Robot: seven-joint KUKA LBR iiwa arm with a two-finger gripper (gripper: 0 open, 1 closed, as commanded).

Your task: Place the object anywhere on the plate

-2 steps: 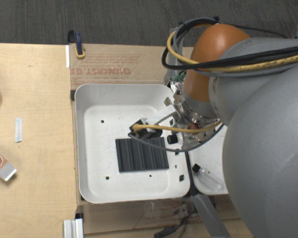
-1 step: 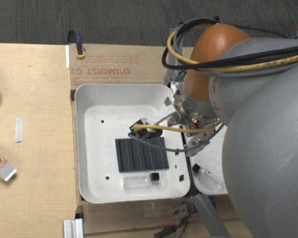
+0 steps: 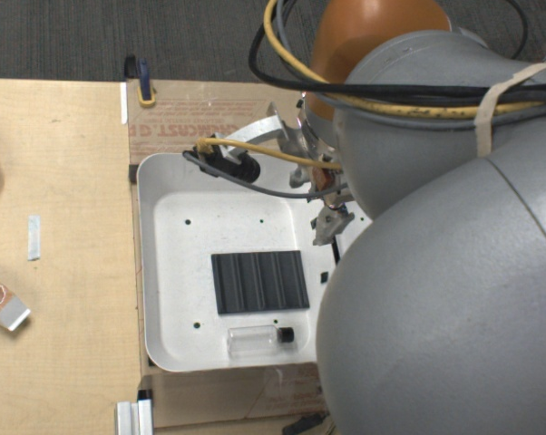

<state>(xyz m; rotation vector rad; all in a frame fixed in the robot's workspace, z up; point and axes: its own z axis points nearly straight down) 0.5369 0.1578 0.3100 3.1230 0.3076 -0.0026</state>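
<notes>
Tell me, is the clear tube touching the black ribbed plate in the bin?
Apart. The camera view shows a strip of white bin floor between the clear tube and the black ribbed plate's lower edge.

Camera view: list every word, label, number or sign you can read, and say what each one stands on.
Reddish printed lettering on the cardboard sheet behind the white bin: appears reversed or upside down and too blurred to read.
Small package at the left edge of the wooden bench: reddish marking, too small to read.
Black ridged plate and clear vial in the bin: no text seen.
</notes>
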